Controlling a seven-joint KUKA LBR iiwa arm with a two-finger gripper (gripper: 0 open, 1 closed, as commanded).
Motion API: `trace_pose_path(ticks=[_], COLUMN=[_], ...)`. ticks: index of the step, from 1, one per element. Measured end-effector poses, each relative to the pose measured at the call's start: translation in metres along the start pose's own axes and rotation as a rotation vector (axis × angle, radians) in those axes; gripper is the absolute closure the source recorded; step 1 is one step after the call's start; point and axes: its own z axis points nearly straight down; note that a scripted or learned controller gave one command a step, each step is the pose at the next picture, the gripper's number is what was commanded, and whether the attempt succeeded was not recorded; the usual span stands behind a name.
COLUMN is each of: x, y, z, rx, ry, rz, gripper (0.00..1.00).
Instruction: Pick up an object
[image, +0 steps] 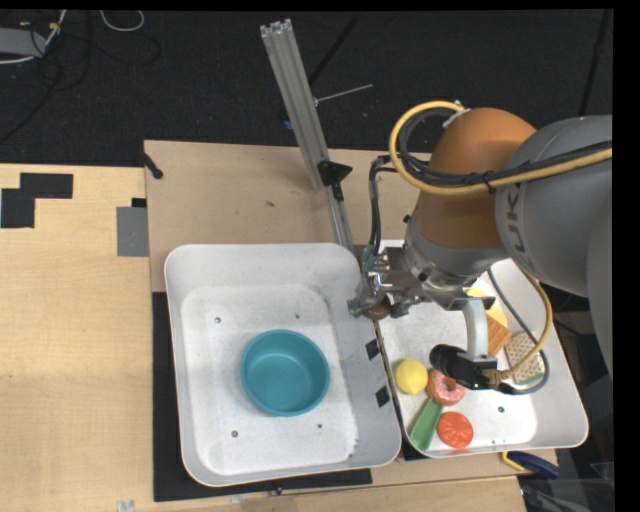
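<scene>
camera view: the gripper hangs over the rims where the left bin and the right bin meet; how wide it stands cannot be told. a teal bowl sits upright in the left bin. a yellow ball, pink ring, green piece and red round piece cluster in the right bin's near end.
</scene>
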Motion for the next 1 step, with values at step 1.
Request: trace_pose_path(ticks=[1], x=[0.0445], y=[0.0113], z=[0.0149], rx=[0.0], ry=[-0.001], rz=[0.002], gripper=[1.0])
